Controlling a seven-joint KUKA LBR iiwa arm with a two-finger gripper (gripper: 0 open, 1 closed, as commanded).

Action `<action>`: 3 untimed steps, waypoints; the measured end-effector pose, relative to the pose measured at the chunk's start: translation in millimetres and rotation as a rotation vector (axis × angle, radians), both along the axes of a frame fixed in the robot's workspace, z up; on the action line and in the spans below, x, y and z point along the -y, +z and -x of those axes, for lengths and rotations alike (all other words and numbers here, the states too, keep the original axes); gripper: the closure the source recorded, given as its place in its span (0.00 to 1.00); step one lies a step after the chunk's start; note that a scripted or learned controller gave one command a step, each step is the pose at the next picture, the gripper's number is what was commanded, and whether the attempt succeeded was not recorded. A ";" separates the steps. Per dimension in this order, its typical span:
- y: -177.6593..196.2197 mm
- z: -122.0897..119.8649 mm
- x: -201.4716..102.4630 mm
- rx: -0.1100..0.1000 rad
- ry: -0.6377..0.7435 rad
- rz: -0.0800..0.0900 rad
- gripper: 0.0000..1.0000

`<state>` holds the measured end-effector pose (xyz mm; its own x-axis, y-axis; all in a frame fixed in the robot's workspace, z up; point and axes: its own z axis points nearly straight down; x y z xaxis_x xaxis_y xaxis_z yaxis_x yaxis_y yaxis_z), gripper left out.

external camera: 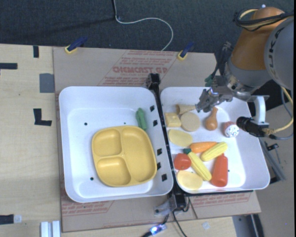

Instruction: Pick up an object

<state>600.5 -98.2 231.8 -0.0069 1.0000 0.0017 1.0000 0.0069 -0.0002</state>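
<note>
Currently the gripper hangs over the far part of the right bin, above the cluster of toy food. The arm reaches in from the right side of the camera view. Whether the tool is apart or together cannot be told: the wrist hardware covers its tip from this angle. No object is visibly held.

Contents of the right bin:
- a drumstick-shaped piece, just beside the gripper tip;
- a round beige piece and a pale cheese-like block, next to each other;
- a small white ball near the right wall;
- a carrot, two corn cobs, a tomato and a red piece toward the near side.

The left bin holds a yellow divided plate and a green item by the dividing wall.

Progress assessment: the pick is not done. All objects rest on bin floors. The gripper position suggests an approach stage, with the drumstick-shaped piece or the round beige piece as the likely target. Remaining steps, as judged: descend, close on one object, lift clear. Tight packing raises the risk of a nudged neighbour or a missed grasp.
</note>
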 end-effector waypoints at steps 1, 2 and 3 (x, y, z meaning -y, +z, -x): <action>-7.3 1.5 -44.2 -0.002 -0.002 0.001 1.00; -14.9 13.2 -90.0 -0.003 -0.001 0.000 1.00; 0.0 5.4 -108.0 0.000 -0.003 0.001 1.00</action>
<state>595.1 9.8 231.9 -0.0036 1.0000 0.0008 1.0000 0.0036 -0.0002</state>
